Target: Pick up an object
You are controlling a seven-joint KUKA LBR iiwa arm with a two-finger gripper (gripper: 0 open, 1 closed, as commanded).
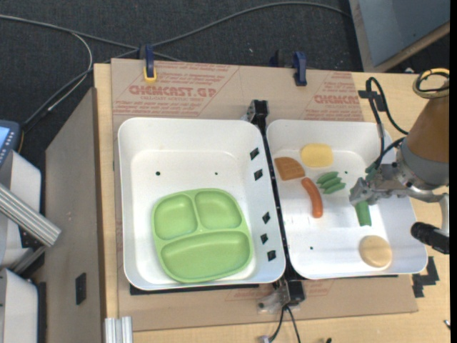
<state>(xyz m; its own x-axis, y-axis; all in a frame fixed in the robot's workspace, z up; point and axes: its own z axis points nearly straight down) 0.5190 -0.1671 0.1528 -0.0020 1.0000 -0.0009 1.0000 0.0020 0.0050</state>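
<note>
The right bin (335,263) holds several toy foods: a yellow piece (316,154), a brown slice (289,168), a red sausage (313,197), a green pea pod (330,182), a dark green stick (364,215) and a tan round piece (375,251). My gripper (368,191) hangs low over the right side of this bin, directly above the upper end of the dark green stick. The gripper body hides that end of the stick, and I cannot see whether it touches it.
The left bin (136,148) holds a green divided plate (203,234). A black divider with clips runs between the bins. Cables trail at the right beside the arm (432,138). Blue clamps sit on the far edge of the cardboard base.
</note>
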